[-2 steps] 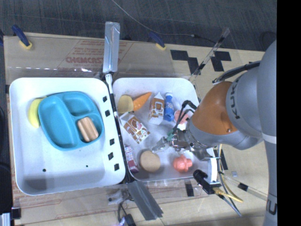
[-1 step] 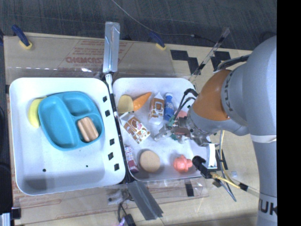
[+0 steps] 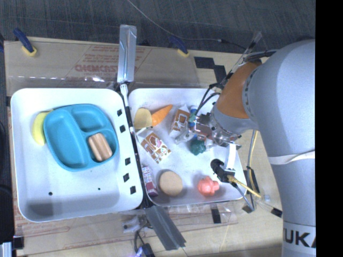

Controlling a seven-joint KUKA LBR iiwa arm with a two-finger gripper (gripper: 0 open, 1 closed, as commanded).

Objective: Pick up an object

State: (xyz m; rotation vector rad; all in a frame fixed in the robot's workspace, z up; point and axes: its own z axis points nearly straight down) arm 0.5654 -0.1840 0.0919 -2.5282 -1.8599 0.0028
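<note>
Apparently the gripper (image 3: 199, 135) sits right over the teal object (image 3: 197, 146); its grasp state is unclear

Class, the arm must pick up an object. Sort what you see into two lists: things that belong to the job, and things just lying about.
Belongs to the job:
gripper
teal object under it
right bin

Just lying about:
blue tray
bread roll
carrot
pink toy
left bin

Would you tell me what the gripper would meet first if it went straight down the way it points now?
Most likely the small teal object, which lies right under the gripper in the right bin. Depth is hard to judge from above, so the snack packet beside it could be touched too.
</note>
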